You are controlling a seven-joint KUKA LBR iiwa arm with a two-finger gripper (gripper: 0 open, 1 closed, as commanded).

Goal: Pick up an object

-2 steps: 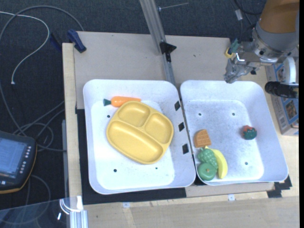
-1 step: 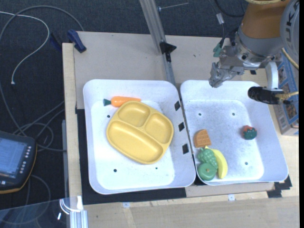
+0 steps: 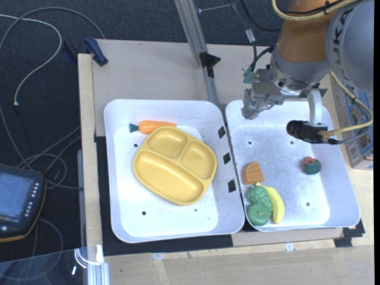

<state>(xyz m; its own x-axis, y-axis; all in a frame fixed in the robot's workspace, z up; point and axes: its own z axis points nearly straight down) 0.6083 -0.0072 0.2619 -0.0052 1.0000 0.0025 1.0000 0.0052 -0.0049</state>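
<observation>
Gripper [image 3: 256, 107] sits over the far left corner of the right bin [image 3: 332, 209], by the divider between the two bins. Can't tell from this angle how it's set, and nothing visible in it. Arm [image 3: 314, 34] comes in from the right, orange band above the wrist.

Right bin contents:
- waffle piece [image 3: 253, 173] near the left wall, about mid-length
- grapes [image 3: 259, 194] just in front of it, touching the banana [image 3: 275, 204]
- green apple [image 3: 257, 214] at the near left corner, tucked against grapes and banana
- strawberry [image 3: 312, 165] alone toward the right side, well apart from the cluster

All of these lie on the bin floor, well clear of the gripper.

Left bin [image 3: 119, 218]:
- yellow divided plate [image 3: 174, 164] in the middle, turned at an angle
- carrot [image 3: 155, 125] lying flat along the far edge, just beside the plate's far rim

Tablet [image 3: 18, 200] sits off the bench at the left edge, cables [image 3: 35, 34] on the floor beyond
</observation>
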